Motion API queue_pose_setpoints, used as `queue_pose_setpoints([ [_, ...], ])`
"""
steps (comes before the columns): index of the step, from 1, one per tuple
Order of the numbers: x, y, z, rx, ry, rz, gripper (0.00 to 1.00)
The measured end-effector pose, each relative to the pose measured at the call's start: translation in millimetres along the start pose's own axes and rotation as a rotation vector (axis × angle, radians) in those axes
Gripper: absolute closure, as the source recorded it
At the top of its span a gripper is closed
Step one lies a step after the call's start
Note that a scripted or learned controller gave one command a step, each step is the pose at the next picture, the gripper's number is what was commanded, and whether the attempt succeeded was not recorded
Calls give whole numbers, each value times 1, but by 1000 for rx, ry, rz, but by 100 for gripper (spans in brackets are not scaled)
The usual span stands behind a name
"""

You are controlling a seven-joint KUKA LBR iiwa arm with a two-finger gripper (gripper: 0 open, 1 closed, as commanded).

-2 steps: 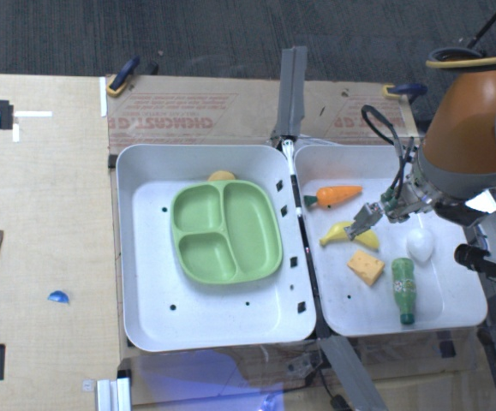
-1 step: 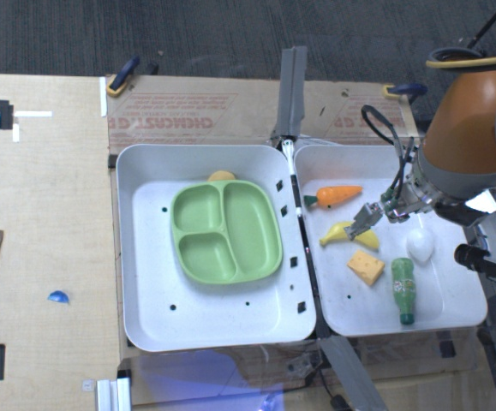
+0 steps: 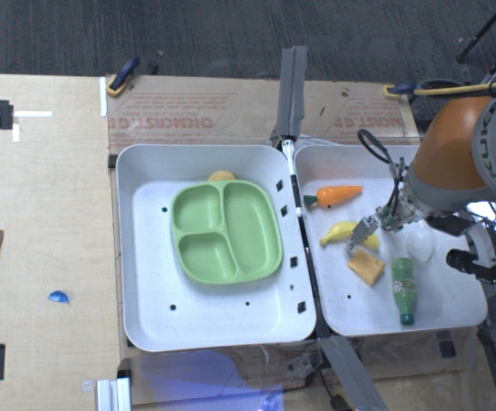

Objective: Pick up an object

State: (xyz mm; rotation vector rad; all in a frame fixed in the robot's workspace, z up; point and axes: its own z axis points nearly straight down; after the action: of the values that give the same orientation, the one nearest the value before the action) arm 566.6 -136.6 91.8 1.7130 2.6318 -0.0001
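Banana (image 3: 337, 233) lies just left of the jaws (image 3: 365, 231); their state is unclear.

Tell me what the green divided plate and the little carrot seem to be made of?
Green plate: likely moulded plastic, judging by its even pale colour, soft sheen and rounded compartment walls. Carrot: probably a plastic toy, with flat uniform orange and a smooth surface, though rubber can't be ruled out.

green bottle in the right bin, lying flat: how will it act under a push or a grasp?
The green bottle lies on its side, so its round body would probably roll if nudged sideways. It looks like smooth plastic, likely light and a bit slippery. The right bin wall beside it may stop a roll but crowd a grasp.
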Motion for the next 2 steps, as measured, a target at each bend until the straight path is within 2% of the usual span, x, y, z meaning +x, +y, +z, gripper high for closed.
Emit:
queue_pose_setpoints([
  [1, 19, -20, -51, 1, 1, -8, 0],
  [2, -20, 3, 0, 0, 0, 42, 0],
])
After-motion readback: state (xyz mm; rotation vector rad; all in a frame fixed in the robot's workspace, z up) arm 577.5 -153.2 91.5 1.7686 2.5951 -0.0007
